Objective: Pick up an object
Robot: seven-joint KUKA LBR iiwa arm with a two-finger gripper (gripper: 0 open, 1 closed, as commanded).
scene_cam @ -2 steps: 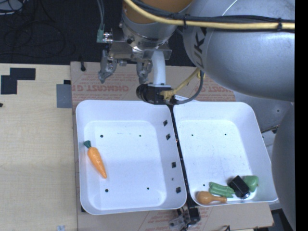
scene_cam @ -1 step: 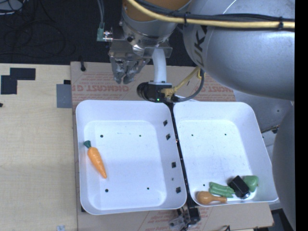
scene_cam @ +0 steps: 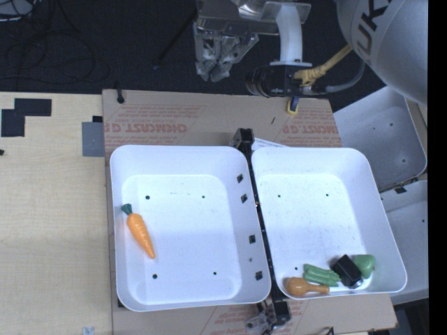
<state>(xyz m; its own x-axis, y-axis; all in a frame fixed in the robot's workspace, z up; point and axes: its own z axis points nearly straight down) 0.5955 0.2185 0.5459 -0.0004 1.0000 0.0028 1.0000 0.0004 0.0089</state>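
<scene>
Nearest the lower edge of the frame, in the bottom right corner of the right bin (scene_cam: 377,187), lie an orange pear-shaped piece (scene_cam: 305,287), a green pod (scene_cam: 321,275), a black block (scene_cam: 347,270) and a green lump (scene_cam: 364,262), bunched together and touching. An orange carrot (scene_cam: 141,234) with a green top lies alone near the left wall of the left bin (scene_cam: 174,160). At the top centre of the frame the hand (scene_cam: 222,60) hangs over the dark area beyond the surface, well apart from both bins, with nothing visible between its fingers; how far open it is cannot be told.

Cardboard sheet (scene_cam: 209,121) w/ red print under bins, black cables (scene_cam: 42,5) top left.
</scene>
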